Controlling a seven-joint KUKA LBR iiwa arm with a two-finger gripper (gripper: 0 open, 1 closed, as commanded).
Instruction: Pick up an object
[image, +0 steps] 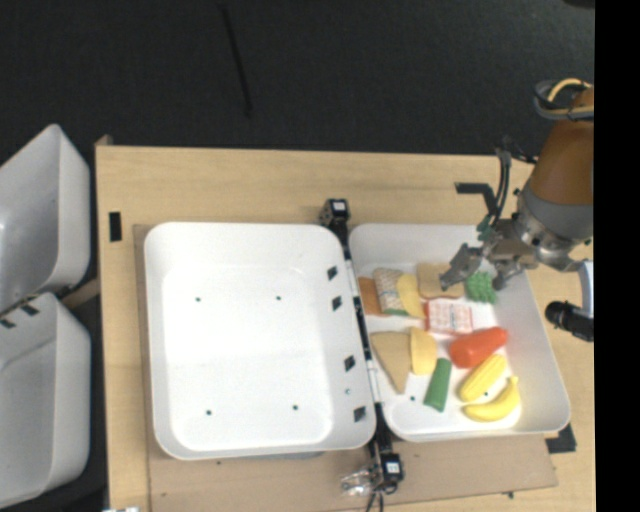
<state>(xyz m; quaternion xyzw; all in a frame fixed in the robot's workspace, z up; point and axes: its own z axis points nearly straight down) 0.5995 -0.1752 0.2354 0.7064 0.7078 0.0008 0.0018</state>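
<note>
- Bench (250, 180): pale wood, bearing two shallow white bins side by side.
- Left bin (160, 300): white floor with a few small dark dots.
- Right bin (545, 370): holds all the toy food, crowded from its left wall across to its near right corner.
- Arm (562, 170): grey with an orange band, entering above the right bin's far right corner.
- Gripper (482, 266): low over the far part of the right bin, fingers spread apart, nothing seen between them; one fingertip lies beside the cracker, the other beside the green piece.
- Green piece (484, 288): small, leafy, just under the gripper, near the bin's right wall.
- Cracker (432, 280): tan, flat, just left of the gripper.
- Bread (388, 281): pale, speckled, near the left wall, far part.
- Red-and-white packet (450, 317): centre of the bin.
- Tomato-red piece (477, 346): just nearer than the packet, touching it.
- Cheese wedge (392, 358): tan, near the left wall.
- Yellow block (423, 352): beside the wedge.
- Green stick (437, 384): tilted, toward the near edge.
- Corn (482, 376): yellow, right of the stick.
- Banana (497, 403): near right corner, touching the corn.
</note>
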